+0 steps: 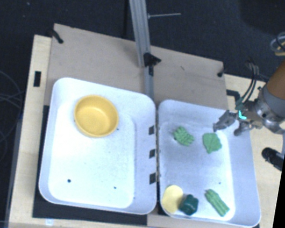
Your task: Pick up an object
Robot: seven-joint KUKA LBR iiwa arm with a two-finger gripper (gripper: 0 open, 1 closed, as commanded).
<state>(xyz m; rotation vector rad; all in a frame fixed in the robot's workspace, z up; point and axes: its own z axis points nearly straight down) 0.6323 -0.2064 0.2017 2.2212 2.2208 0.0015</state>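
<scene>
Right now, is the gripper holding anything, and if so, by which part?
Nothing is held. The gripper hangs open just above the green piece in the right bin, with nothing between its fingers.

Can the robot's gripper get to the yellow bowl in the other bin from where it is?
Probably yes. The gripper hangs over the right bin, and the yellow bowl sits alone in the left bin, its top uncovered. The arm would have to cross the divider, a long stretch.
</scene>
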